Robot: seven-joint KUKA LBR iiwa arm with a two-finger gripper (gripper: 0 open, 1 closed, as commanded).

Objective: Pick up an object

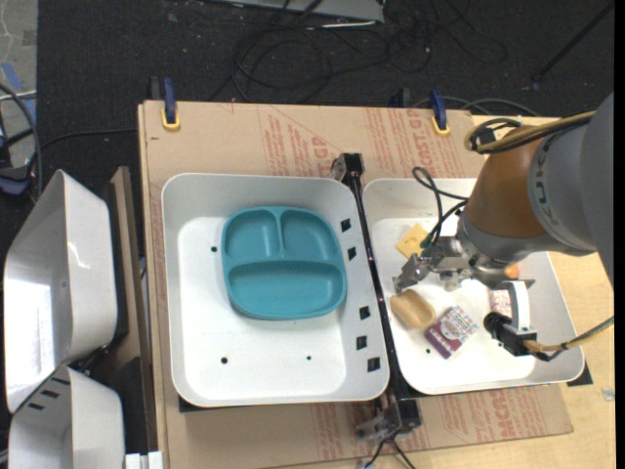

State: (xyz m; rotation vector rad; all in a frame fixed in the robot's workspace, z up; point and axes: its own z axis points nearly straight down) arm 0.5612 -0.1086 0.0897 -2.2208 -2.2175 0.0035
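My gripper (418, 267) reaches into the right bin (557, 277) from the right, low over its left-middle part. Its fingers are small and dark against the wrist, and their state is not readable. Just below the gripper lies a tan, bread-like lump (412, 308). A yellow wedge (411, 239) lies just above it, near the bin's left wall. A small purple and white packet (450, 329) rests to the lower right of the tan lump. A red and white item (502, 301) sits further right, partly under the arm's cable.
The left bin (195, 360) holds a teal divided plate (284, 263). A dark divider strip (369, 262) runs between the bins. Two blue clamps (170, 106) (438, 113) grip the bench's far edge. White boxes (54, 281) stand off the bench at left.
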